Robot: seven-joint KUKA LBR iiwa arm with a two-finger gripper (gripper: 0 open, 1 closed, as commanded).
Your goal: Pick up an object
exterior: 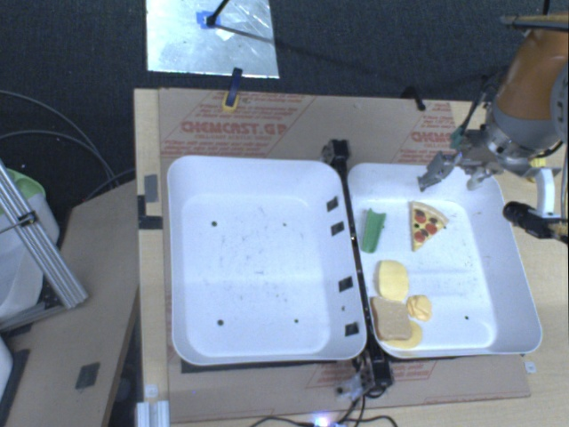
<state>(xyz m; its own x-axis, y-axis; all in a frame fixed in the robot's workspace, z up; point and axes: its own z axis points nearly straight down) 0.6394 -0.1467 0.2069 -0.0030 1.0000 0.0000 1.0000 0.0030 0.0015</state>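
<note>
— What are the surfaces like from up here?

— Both bins, the left bin (258, 265) and the right bin (498, 274), look like smooth white plastic, faintly glossy. My gripper (458, 172) is dull grey metal.

— Underneath?

— A matt cardboard sheet (293, 123) with red print; beyond it, a shiny foil-like panel (212, 25) on dark rough carpet (71, 52).

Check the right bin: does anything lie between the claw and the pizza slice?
No. In the camera view, bare bin floor separates the claw from the pizza slice.

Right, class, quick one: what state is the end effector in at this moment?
End effector: open, holding nothing, hanging over the far edge of the right bin, up beyond the pizza slice.
</note>
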